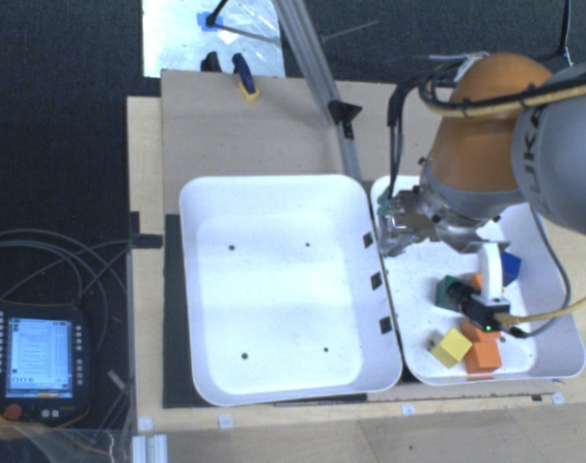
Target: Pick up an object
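The arm (486, 133) is reaching in over the right bin (561, 353), and the gripper (397, 228) is hanging above that bin's far-left corner, close to the wall it shares with the left bin (273, 297). The wrist is hiding the gripper from above, so how wide it is standing cannot be told, and nothing is showing in its grasp. The loose pieces are all lying well apart from it, toward the bin's near side. A yellow block (451, 347) is sitting near the near edge, with an orange block (483, 357) touching it on the right. A green object (452, 288), possibly a small toy, is lying mid-bin, and a blue object (510, 263) is resting toward the right wall
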{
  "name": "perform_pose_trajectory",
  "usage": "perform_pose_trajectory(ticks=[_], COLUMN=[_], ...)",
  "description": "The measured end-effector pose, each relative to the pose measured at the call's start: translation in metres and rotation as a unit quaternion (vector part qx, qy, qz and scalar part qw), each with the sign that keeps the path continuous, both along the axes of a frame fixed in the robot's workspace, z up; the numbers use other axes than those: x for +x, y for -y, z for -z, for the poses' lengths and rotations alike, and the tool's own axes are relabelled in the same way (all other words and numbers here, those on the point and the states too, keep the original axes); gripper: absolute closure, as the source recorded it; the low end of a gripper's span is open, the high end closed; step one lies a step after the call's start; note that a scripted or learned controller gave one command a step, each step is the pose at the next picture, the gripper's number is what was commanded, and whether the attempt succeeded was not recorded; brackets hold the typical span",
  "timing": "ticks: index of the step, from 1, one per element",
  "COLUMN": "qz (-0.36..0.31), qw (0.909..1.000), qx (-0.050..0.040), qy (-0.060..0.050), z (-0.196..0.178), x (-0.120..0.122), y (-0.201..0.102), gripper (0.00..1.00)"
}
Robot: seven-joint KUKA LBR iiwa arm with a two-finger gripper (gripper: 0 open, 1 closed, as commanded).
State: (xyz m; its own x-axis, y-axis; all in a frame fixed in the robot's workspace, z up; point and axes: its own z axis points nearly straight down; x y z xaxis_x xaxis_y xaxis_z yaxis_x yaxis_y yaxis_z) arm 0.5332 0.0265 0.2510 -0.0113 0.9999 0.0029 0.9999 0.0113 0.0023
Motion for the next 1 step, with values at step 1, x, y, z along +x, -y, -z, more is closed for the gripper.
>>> perform_pose_trajectory(ticks=[1], qz=[0.000], qw=[1.0000], qx=[0.0001], qy=[-0.001], z=[-0.0019], x=[-0.0121], y=[-0.0608], gripper=[1.00])
